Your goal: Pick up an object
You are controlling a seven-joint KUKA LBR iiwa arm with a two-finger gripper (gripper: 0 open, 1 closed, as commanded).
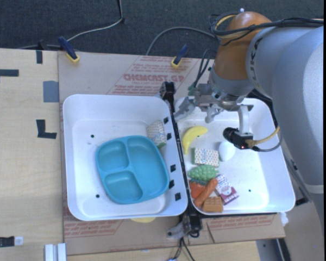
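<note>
The gripper (207,109) hung over the right bin (271,197)'s far left corner; its state could not be determined. The banana (193,136) lay just nearer, against the divider, risking a wall strike.

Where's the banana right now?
The banana lies in the right bin, near its upper-left corner beside the divider, just above the patterned white block and below the gripper.

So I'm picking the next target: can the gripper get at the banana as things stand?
Probably yes. The banana lies uncovered at the back of the right bin, just below the gripper, with nothing on top of it. The bin's left wall sits close beside it, which may crowd the approach.
</note>
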